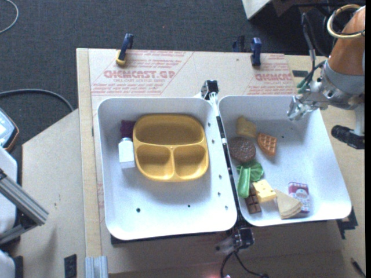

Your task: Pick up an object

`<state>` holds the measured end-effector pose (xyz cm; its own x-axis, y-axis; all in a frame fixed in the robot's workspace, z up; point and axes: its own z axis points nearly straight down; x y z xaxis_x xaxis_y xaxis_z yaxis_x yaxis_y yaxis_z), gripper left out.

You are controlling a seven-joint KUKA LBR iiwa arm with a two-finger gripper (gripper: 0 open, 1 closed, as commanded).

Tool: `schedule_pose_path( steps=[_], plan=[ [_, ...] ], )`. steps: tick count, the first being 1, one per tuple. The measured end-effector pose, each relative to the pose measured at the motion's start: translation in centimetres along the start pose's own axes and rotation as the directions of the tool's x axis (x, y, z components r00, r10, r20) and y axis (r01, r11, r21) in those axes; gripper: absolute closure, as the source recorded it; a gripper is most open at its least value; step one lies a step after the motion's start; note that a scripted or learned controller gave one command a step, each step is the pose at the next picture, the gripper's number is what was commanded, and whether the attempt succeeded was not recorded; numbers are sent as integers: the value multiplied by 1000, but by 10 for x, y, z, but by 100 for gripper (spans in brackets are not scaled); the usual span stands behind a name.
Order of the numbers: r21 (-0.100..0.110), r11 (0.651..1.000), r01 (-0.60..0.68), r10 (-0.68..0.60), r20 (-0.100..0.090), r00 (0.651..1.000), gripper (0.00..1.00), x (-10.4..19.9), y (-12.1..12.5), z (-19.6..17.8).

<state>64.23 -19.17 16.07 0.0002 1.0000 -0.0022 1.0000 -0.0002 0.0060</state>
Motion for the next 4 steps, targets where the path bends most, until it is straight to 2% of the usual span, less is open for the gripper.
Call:
schedule_pose_path(
  steps=[1,2,3,4],
  plan=[
    [-3,1000,2,-2,1,1000,100,0,10,-61],
    [1,1000,2,-2,0,1000,100,0,11,-65],
    [7,1000,5,-5,-3,1000,100,51,8,-76],
    [9,1000,5,-4,-4,1000,100,100,6,-63]
  ],
)
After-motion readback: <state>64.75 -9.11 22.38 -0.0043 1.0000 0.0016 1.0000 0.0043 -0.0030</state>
